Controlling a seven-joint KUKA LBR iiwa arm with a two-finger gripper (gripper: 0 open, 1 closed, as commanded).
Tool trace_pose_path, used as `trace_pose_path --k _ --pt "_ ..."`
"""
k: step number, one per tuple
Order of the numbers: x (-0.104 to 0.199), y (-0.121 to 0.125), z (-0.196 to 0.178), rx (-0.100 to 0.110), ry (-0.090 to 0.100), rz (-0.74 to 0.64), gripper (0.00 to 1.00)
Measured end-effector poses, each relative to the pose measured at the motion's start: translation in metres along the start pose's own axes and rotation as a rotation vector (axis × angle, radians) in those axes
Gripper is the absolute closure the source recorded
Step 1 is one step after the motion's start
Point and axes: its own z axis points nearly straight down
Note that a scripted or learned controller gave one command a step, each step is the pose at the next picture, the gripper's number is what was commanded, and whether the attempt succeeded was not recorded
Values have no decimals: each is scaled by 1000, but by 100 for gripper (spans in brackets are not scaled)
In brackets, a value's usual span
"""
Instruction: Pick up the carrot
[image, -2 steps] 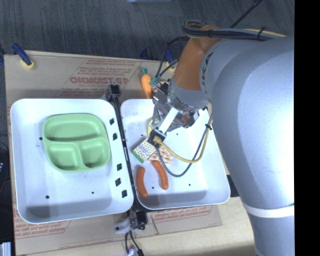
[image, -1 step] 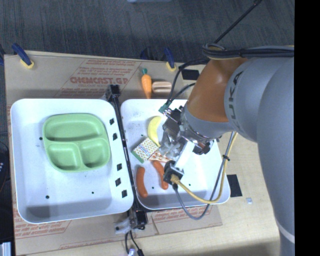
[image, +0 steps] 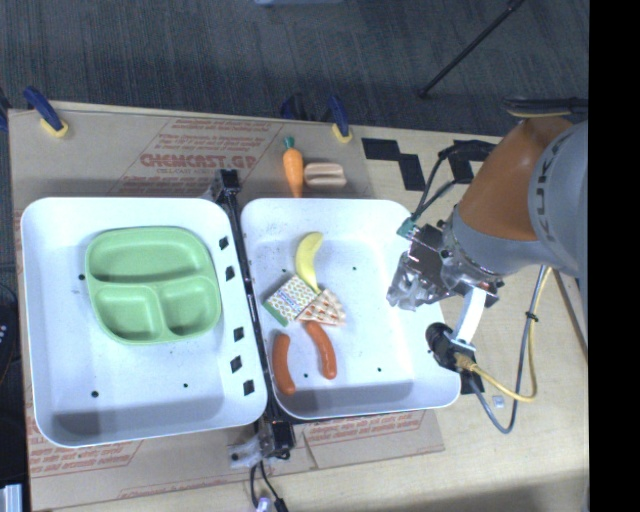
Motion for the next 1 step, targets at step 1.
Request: trace_pose_path --k 1 --pt "82 -82 -33 3 0 77 100"
